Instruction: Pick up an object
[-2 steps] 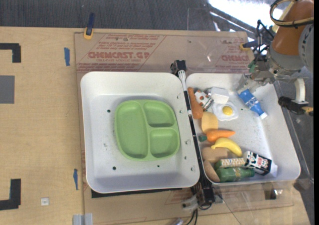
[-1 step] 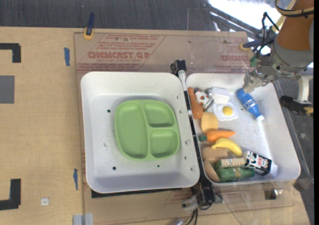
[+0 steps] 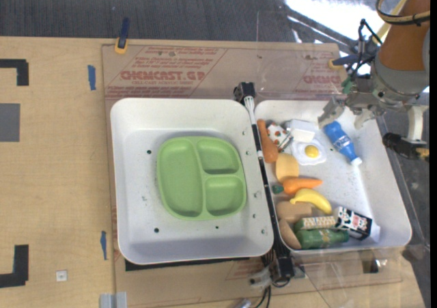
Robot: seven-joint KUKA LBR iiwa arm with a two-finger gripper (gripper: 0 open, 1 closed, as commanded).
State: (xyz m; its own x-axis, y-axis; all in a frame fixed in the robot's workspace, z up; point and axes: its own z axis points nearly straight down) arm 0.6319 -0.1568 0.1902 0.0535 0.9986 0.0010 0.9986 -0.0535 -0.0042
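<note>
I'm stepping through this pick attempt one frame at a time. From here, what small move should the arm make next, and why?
Probably a short descent onto the blue bottle. The gripper hangs at the right bin's far end, with the bottle just below it in the image, lying apart from the crowded toy food along the divider.

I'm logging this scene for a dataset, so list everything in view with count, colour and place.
left bin: 1, white, bench left
divided plate: 1, green, in left bin
right bin: 1, white, bench right
bottle: 1, blue, right bin, upper part
fried egg: 1, white and yellow, right bin
carrot: 1, orange, right bin
banana: 1, yellow, right bin
carton: 1, black and white, right bin front
arm: 1, grey and orange, upper right
pincer: 1, above right bin's back edge
</note>
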